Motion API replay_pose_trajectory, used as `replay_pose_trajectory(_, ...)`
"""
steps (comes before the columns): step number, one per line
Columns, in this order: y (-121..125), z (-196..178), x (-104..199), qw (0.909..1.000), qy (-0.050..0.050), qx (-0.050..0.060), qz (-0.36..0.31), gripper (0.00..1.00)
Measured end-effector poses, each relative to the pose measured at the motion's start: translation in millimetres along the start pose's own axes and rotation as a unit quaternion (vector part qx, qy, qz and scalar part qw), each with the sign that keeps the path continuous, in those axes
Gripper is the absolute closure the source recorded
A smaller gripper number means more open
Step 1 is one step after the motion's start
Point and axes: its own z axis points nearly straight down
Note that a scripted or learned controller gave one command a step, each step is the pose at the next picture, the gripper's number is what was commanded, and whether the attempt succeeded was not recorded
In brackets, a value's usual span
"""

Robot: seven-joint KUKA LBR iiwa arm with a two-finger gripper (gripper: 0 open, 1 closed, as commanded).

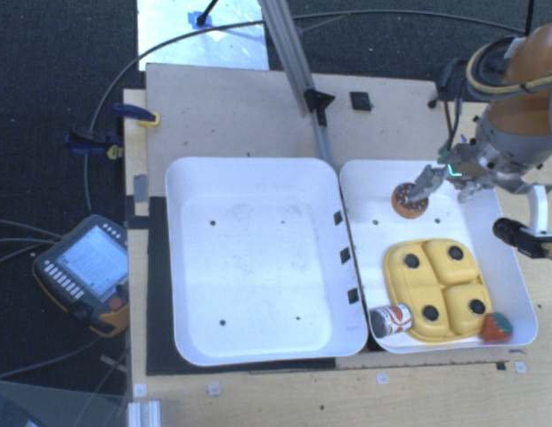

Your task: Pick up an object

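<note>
In the right bin [365, 185], a yellow four-lobed tray [436, 287] fills the near half, a small can [391, 319] lying at its near-left corner and a red-orange fruit [497, 327] in the bin's near-right corner. Left bin [182, 194] beside it; both sit on a tan bench [223, 114] over dark carpet. A round brown object [409, 200], no clear long axis, lies near the far edge under the gripper [427, 183]; its opening I cannot tell.

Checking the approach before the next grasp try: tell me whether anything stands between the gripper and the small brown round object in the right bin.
Nothing visible does. The gripper is right at the small brown round object near the back of the right bin. The yellow tray, can and strawberry lie nearer the front, apart from it.
</note>
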Motion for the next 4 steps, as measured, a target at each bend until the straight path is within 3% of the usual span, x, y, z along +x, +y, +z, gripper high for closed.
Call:
replay_pose_trajectory(1, 0, -1, 0, 1.0000, 0.000, -0.001, 0.000, 0.00)
replay_pose_trajectory(3, -5, 100, -6, 1.0000, 0.000, 0.001, 0.001, 0.00)
replay_pose_trajectory(4, -2, 127, -5, 1.0000, 0.000, -0.004, 0.002, 0.00)
